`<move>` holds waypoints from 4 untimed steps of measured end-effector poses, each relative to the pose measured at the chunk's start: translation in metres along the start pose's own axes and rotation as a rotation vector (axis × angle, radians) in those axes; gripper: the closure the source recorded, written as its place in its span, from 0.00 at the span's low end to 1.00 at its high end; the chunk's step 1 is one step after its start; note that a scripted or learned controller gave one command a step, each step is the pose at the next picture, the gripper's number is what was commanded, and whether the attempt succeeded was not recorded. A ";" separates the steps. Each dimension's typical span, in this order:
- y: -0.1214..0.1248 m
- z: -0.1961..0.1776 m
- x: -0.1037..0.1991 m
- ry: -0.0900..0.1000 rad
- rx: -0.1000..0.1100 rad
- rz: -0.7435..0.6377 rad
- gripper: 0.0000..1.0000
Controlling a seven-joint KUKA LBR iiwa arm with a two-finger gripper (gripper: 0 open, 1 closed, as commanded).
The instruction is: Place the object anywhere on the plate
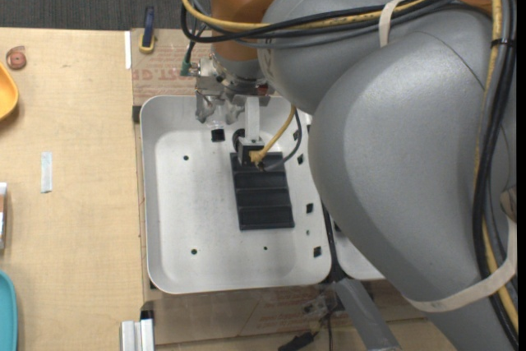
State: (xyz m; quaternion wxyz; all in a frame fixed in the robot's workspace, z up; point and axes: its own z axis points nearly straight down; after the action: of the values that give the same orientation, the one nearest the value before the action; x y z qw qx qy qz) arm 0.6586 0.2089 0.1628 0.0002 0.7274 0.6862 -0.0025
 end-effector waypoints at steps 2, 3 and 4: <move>-0.001 -0.142 0.009 0.000 -0.001 -0.030 1.00; -0.069 -0.091 0.014 0.000 0.000 -0.194 1.00; -0.060 -0.073 0.011 0.000 0.001 -0.243 1.00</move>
State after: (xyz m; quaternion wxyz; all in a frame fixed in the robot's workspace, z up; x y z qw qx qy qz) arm 0.5999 0.2235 0.2360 -0.0004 0.6390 0.7692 -0.0025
